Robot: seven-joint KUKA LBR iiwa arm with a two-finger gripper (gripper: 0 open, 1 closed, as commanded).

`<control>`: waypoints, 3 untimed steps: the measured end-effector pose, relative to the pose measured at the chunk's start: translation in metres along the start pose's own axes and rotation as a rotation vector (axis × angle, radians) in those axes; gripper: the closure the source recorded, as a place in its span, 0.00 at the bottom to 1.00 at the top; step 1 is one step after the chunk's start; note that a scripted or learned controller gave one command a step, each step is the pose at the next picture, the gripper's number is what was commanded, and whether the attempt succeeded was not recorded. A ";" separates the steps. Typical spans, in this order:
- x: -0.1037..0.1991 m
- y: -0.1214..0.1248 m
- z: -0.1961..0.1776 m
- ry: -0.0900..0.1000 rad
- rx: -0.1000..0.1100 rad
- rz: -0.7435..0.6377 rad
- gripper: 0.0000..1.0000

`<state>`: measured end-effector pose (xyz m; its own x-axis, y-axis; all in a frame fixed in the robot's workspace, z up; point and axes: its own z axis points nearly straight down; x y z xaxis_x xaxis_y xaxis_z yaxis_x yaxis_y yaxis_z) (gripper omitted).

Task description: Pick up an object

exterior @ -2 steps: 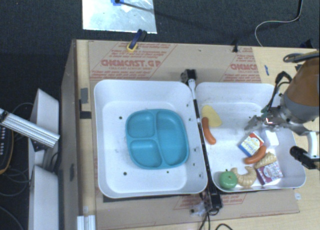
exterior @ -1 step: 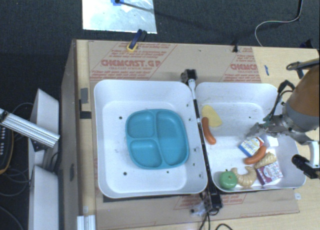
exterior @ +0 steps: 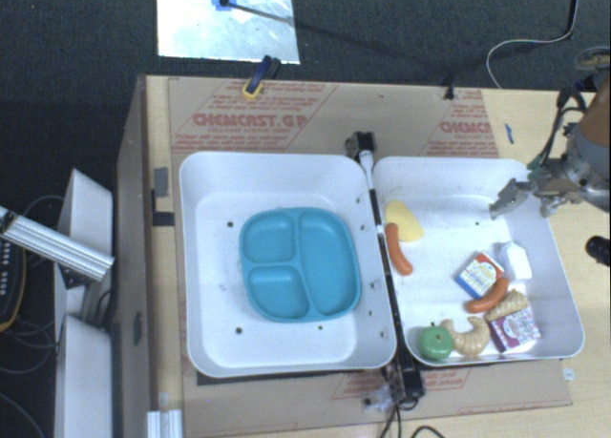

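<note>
Two shallow white bins sit side by side on a bench, seen from above at a slant.

Nearest the viewer, along the front edge of the right bin (exterior: 563,331), small things lie crowded together: a green apple (exterior: 435,342), a pale knobbly piece (exterior: 470,335) touching it, a purple-and-white packet (exterior: 516,329), a sausage (exterior: 487,297) and a blue-and-white box (exterior: 479,274). Any of these could be picked, but packed this tightly they leave little room for fingers.

A little farther back, beside the divider, an orange sausage (exterior: 398,249) lies just below a yellow piece (exterior: 405,222), apart from the pile and probably easier to reach.

The left bin (exterior: 205,236) holds a blue divided tray (exterior: 299,263) at its middle.

Farthest back on the right, the gripper (exterior: 520,194) hovers over the right bin's rear corner, well apart from every object and holding nothing. Whether its jaws are open or closed cannot be told.
</note>
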<state>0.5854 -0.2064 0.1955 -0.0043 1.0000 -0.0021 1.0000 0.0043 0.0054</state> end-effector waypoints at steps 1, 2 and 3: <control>0.000 -0.029 0.050 0.002 0.006 0.002 0.00; 0.000 -0.058 0.077 0.002 0.005 0.003 0.00; 0.013 -0.075 0.089 -0.013 -0.018 0.004 0.00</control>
<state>0.5113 -0.1935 0.1064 -0.0001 0.9999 -0.0146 0.9997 0.0004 0.0237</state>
